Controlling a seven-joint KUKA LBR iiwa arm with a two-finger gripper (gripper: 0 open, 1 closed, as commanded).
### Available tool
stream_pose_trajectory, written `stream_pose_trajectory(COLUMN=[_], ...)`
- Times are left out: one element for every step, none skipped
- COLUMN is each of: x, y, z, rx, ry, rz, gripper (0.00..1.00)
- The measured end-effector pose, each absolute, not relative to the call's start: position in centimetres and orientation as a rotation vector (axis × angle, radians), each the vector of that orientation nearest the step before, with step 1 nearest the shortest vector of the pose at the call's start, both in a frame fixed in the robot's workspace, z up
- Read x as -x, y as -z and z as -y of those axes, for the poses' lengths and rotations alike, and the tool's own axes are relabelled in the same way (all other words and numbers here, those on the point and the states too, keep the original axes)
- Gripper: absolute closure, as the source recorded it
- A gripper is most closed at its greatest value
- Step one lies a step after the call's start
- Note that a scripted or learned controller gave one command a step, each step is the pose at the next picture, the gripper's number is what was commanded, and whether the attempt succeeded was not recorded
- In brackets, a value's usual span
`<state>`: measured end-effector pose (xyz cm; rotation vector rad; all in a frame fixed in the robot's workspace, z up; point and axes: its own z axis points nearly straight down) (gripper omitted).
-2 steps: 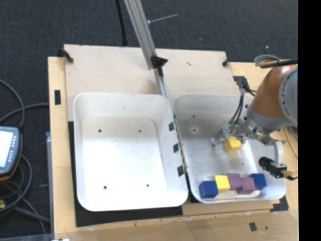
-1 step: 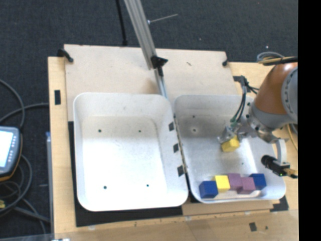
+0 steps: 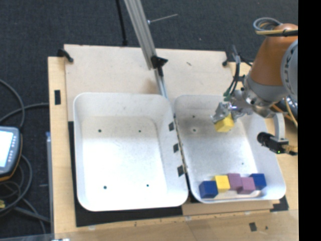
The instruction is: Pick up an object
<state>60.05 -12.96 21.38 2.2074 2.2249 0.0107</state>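
Gripper (image 3: 224, 115) fingers are seen clamped on a yellow block (image 3: 224, 124), a small cube with flat matte faces, which is held tilted above the floor of the right bin (image 3: 244, 144). All positions below are given relative to this right bin. The block is located over the far half of the bin, near its middle. The gripper is of pale grey metal and is carried by the arm (image 3: 271, 64), whose rounded orange band and smooth grey casing are seen over the bin's far right corner.

Along the near wall of the bin, a row of small cubes is laid: a blue block (image 3: 208, 189) at the left end, a second yellow block (image 3: 222, 183) touching it, two purple blocks (image 3: 241, 183) pressed together beside that, and another blue block (image 3: 258, 180) at the right end. The bin is a shallow white tray with rounded corners and a faintly speckled floor.

Just beside the bin's left wall, a left bin (image 3: 90, 134) of the same shape and finish is placed. Both are borne by a pale, flat wooden bench (image 3: 110, 69). Behind the gap between the bins, a ribbed metal pole (image 3: 140, 26) is seen rising at a slant. A dark, rough carpet (image 3: 50, 14) surrounds the bench, well to the left of which a handheld screen (image 3: 8, 149) with cables is visible.
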Motion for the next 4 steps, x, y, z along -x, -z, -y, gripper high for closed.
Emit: stream_pose_trajectory(x=[-56.1,-59.7,-59.7,-58.8], y=[-19.6,-19.6,-19.6,-19.6], z=[4.8,6.6,0.1,-5.3], rx=[-2.214,-2.215,-2.213,-2.215], ry=[-0.001,-0.002,-0.002,0.0], rz=[-2.232,-2.225,-2.231,-2.231], gripper=[1.0,1.0,1.0,1.0])
